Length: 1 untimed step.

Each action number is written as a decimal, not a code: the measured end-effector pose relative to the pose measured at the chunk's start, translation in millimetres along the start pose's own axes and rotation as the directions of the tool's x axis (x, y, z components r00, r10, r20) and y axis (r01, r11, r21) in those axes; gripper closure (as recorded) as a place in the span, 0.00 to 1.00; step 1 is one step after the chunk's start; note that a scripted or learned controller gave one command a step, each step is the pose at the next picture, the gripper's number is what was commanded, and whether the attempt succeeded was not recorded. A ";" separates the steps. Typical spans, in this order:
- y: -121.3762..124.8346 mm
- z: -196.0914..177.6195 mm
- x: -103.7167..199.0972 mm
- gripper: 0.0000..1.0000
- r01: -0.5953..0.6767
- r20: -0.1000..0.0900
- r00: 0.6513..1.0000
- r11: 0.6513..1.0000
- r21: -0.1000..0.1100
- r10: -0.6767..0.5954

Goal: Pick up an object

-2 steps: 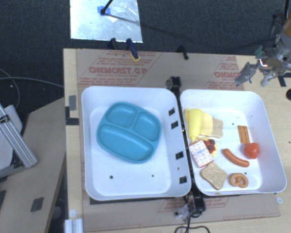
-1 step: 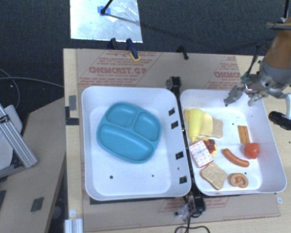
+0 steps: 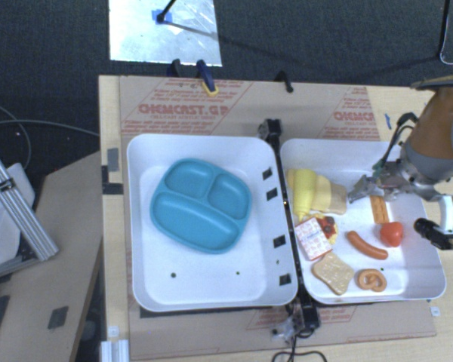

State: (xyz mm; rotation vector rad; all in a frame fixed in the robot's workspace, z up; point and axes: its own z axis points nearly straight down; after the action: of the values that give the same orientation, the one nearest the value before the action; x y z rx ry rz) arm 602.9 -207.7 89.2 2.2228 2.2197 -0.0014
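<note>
Hovering over the right bin (image 3: 419, 281), gripper (image 3: 377, 188) — finger state: cannot tell. Nearest target, orange stick (image 3: 378, 208), lies just below it — long axis upright in view, beside tomato (image 3: 391, 233).

One fixed camera sits high above the bench (image 3: 234, 100), looking down at a slant on both bins; the arm (image 3: 442, 138) enters from the right.

You cannot tell how the tool (image 3: 368, 188) stands: its tips blur into the right white plastic bin (image 3: 430, 281). The grey arm with its orange band (image 3: 442, 130) is cut off by the right edge. It hides the top of the long orange stick (image 3: 378, 210).
</note>
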 end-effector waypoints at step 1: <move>4.5 -15.9 0.3 1.00 0.004 0.003 1.000 1.000 -0.009 -0.004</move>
State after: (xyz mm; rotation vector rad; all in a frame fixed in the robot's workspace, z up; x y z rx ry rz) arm 607.4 -207.4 105.1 2.2133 2.2182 0.0052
